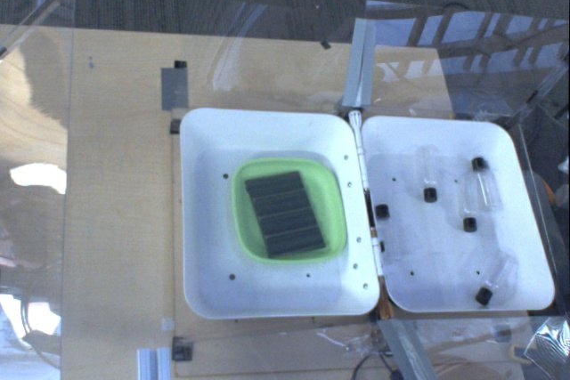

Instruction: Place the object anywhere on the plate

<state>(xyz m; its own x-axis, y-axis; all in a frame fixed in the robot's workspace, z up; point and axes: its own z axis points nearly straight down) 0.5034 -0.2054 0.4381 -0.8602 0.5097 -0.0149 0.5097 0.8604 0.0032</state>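
The gripper's state I cannot tell, wide or narrow, and nothing here lets me say that it holds anything.

The task's thing, as I judge it, is the dark ribbed block. It lies flat on the green plate, roughly in the middle and turned a little off the plate's edges, with green rim showing all round it. The plate sits in the left bin, well inside the white walls. In the right bin several clear vials with small black caps lie scattered and apart from one another. Both bins rest side by side on the pale wooden counter.

Judged from how things lie, the placing looks done: the block rests wholly on the plate and hangs over no edge. What is left is to leave it undisturbed. Any move near the left bin should run high and come away to the right, over the bin wall rather than across the plate. The plate looks light and loose in its bin, so a brush against its rim could slide it or tip the block off. If one of the vials is instead the intended thing, the pick calls for care. They look smooth and round, likely to roll, and are best taken across the body, not by the cap.
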